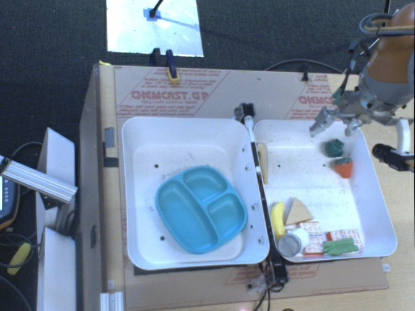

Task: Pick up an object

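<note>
The gripper (pixel 335 123) hangs over the far corner of the right bin (pixel 382 229), its fingers (pixel 319 126) spread apart with nothing between them. A dark green toy (pixel 334 148) lies just below them on the bin floor, an orange carrot-like piece (pixel 344 167) just beside it. At the bin's near edge sit a banana (pixel 277 219), a cheese wedge (pixel 297 210) and a small can (pixel 289 245). The left bin (pixel 146 148) holds a blue divided plate (pixel 201 207).
</note>
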You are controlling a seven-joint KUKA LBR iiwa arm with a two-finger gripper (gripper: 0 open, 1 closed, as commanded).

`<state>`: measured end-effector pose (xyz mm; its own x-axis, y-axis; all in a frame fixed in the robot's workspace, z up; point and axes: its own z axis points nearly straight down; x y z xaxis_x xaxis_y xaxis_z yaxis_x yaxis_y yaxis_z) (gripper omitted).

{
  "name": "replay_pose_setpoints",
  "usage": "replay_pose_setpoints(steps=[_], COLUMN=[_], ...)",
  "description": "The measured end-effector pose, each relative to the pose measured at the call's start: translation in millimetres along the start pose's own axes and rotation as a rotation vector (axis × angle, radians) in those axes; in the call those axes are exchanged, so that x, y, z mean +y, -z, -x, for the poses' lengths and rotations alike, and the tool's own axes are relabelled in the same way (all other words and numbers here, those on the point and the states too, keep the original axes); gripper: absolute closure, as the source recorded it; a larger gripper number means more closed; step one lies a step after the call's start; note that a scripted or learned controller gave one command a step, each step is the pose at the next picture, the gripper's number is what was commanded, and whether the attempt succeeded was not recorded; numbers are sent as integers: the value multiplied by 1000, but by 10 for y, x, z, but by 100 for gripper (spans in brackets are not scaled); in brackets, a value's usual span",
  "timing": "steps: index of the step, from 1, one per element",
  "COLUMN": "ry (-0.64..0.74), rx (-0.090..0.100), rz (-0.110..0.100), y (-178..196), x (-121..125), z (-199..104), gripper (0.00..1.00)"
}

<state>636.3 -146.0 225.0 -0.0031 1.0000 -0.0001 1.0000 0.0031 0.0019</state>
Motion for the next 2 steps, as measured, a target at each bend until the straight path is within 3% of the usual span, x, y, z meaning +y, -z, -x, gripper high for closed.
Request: replay_pose_setpoints(steps=[1, 2], ry=[3, 2], rx=[0, 0], rz=[4, 2], y=[112, 157], x=[10, 331], z=[0, -379], gripper=[100, 100])
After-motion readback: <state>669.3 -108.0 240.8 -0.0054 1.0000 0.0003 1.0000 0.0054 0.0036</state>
